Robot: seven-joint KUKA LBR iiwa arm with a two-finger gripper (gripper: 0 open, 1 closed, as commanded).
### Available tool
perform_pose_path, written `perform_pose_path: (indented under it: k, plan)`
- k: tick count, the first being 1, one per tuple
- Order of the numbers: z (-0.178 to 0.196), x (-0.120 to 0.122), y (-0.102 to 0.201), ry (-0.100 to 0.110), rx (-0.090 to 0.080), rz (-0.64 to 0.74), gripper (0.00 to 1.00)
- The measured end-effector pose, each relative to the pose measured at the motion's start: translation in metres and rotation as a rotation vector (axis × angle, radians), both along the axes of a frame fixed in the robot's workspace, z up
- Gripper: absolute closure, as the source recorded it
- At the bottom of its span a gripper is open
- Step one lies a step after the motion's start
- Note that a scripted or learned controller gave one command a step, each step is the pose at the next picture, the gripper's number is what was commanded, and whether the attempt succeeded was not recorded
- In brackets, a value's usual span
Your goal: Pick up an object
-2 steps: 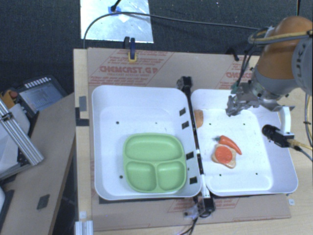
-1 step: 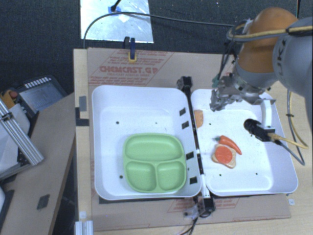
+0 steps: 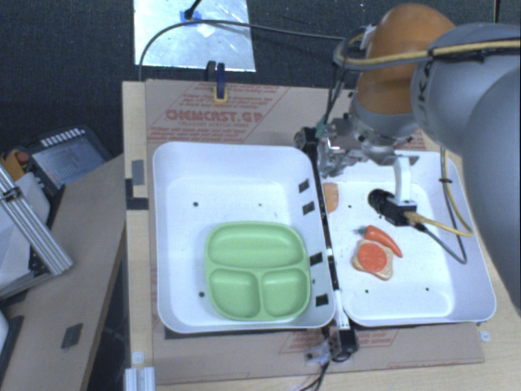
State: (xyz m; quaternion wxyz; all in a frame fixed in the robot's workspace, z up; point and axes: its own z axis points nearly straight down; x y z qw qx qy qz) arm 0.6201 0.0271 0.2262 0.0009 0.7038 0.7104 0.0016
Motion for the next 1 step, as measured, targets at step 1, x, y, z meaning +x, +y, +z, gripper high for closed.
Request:
perform_pose_path:
  k: [1]
  plan:
    - [0.0081,0.0022,0.0559,0.001,0.001,0.000,1.00]
